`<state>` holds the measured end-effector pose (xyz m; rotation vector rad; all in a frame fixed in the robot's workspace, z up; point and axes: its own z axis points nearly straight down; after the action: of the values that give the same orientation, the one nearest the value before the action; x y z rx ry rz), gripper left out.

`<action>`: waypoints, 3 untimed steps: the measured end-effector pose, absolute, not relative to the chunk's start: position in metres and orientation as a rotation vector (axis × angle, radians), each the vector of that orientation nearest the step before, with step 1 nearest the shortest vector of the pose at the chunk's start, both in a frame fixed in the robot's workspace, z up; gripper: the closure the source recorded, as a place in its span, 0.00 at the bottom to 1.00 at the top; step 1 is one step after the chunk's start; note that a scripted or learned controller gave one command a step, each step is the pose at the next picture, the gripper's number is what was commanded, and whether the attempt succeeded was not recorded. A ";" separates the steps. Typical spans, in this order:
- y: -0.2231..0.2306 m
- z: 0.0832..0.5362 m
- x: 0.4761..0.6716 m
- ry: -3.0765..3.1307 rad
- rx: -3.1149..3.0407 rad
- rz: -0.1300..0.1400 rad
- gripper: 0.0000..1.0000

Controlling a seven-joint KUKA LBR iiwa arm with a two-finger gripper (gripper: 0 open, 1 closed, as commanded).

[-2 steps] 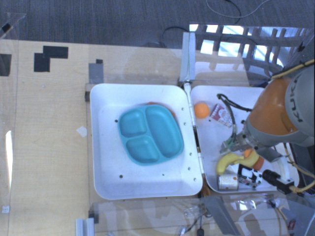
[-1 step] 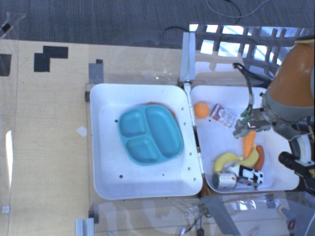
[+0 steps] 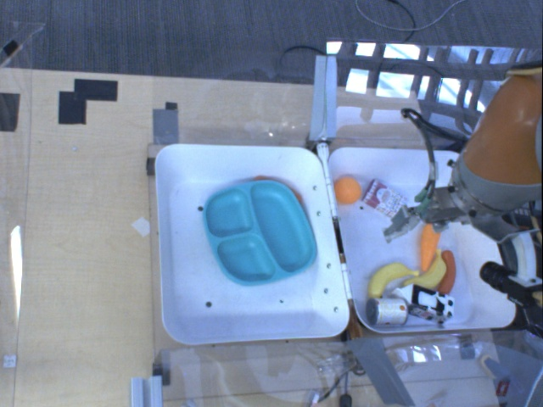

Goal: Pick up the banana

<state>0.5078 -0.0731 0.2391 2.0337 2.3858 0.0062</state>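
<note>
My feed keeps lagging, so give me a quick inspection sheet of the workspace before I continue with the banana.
Surface: wooden bench bearing two white bins, left bin and right bin.
Job's things: banana lies in the right bin, near its front.
Clutter: blue divided plate in the left bin; orange, small packet, carrot, metal can and a black-and-white item in the right bin.
Grippers: gripper above the right bin, left of the carrot.
Cables: thin cable on the floor behind the bench.
Surroundings: dark carpet.
</note>
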 end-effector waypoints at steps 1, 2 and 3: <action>-0.103 0.102 0.488 2.681 1.633 0.003 0.00; -0.103 0.114 0.492 2.674 1.626 0.010 1.00; -0.051 0.185 0.489 2.395 2.024 0.006 1.00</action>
<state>0.4888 -0.0510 0.1853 2.0244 2.3953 0.0063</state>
